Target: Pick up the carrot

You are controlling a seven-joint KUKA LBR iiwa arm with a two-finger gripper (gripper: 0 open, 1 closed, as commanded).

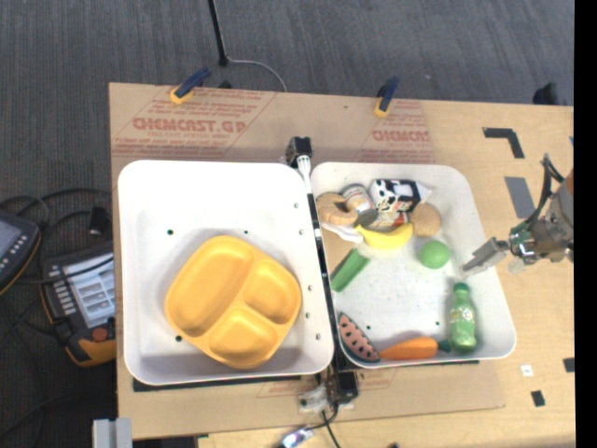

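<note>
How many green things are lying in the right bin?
3. A green stick leans by the left wall, a green ball sits mid-bin, and a green bottle lies near the front right corner. Others may be hidden under the pile.

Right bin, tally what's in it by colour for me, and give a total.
Green: 3, a cucumber, a ball, a bottle
Orange: 1, the carrot
Yellow: 1, a banana
Red: 1, a watermelon slice
Tan: 2, a bagel, a round piece
Black and white: 1, a cow-patterned item
Total: 9
</note>
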